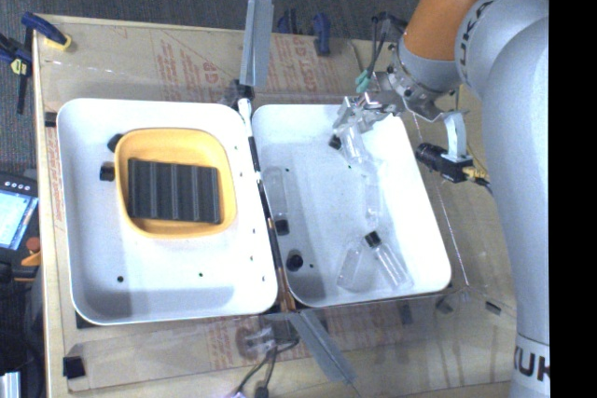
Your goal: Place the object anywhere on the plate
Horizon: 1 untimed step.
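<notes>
**Ribbed block sits on the plate; claw hangs spread over the other bin**

From where I stand, the left bin [76,228] holds a yellow plate [177,142] with rounded corners. On the plate lies the dark ribbed block [177,191], flat and inside the rim, nearer the plate's front edge than its back. A couple of small dark bits lie on the bin floor just left of the plate.

The right bin [312,154] touches the left one along their shared edge. It holds a few small dark specks, too small for me to tell what they are.

The arm [499,126] comes in from the right, its orange band [443,14] above the far right corner of the right bin. From the wrist it reaches down over that bin. The gripper [375,270] is near the bin's front wall. Its clear fingers [354,270] are faint against the white, but they look spread apart with nothing between them. The gripper is well apart from the plate and the block.

By my count: two bins, one plate, one block, one arm.
</notes>
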Each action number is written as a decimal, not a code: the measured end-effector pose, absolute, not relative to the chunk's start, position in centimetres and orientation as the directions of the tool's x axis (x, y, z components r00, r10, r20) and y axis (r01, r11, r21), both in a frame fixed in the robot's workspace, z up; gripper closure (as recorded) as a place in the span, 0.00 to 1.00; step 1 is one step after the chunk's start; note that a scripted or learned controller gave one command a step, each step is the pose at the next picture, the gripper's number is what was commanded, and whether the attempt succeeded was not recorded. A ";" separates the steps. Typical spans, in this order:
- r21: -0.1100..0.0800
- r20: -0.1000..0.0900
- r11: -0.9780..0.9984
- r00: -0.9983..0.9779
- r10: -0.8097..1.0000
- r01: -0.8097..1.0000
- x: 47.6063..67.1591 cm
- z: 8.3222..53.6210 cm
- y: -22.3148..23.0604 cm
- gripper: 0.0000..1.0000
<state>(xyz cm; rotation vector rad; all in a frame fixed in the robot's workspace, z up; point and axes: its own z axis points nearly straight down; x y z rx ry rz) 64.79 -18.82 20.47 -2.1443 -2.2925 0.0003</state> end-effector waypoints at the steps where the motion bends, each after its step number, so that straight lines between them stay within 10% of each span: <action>1: -0.004 0.002 0.318 -0.318 0.948 0.948 65.7 20.8 -11.2 1.00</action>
